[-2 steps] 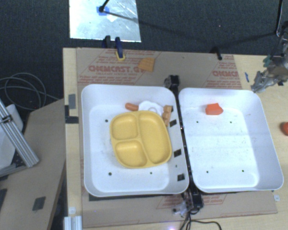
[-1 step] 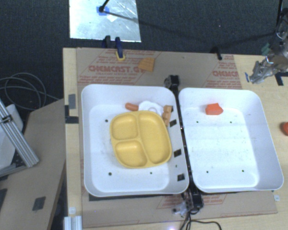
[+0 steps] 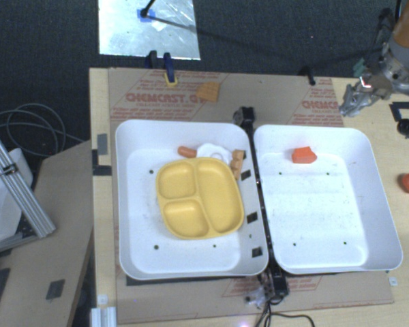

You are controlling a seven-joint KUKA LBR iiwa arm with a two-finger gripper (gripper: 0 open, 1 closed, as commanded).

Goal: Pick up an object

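Where bins meet, one yellow tray (image 3: 198,199)

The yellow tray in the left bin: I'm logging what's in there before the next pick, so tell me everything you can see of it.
The yellow tray is a pale yellow, plastic-looking dish with rounded corners and three compartments: two side by side at the far end and one wider one nearest the camera. It lies flat and right side up on the floor of the left bin, turned at a slight angle, with nothing visible in its compartments. Its far edge overlaps a white object; a small orange piece and a tan piece lie close by.
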